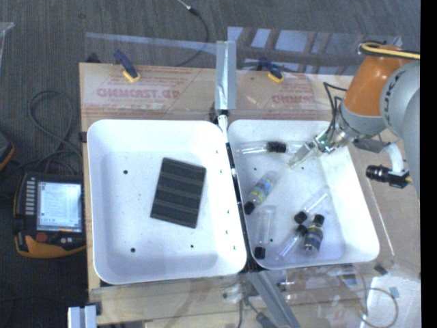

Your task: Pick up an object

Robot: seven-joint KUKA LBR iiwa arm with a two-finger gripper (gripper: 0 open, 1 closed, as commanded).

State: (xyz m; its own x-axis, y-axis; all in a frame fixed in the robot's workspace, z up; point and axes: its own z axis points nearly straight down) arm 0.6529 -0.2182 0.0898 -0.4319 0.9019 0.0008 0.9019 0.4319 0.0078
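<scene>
Vials (261, 189) are scattered in the right bin (362, 244), below and left of the gripper (321, 144); one capped vial (263, 147) lies just left of it. Gripper state cannot be told. A single isolated vial is best targeted, descent centred along its axis.

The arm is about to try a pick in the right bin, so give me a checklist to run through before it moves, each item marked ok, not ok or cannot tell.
1. Pincer over the right bin, near its far edge: ok.
2. Pincer free of any object: cannot tell, too small and pale against the bin.
3. A target close by: ok, the clear vial with a black cap lies just left of the pincer.
4. That vial lies apart from the others: ok.
5. Cluster of small vials near the front of the bin is crowded, touching: not ok for a clean grasp.
6. Dark ridged block lies flat in the left bin, away from the arm: ok.
</scene>
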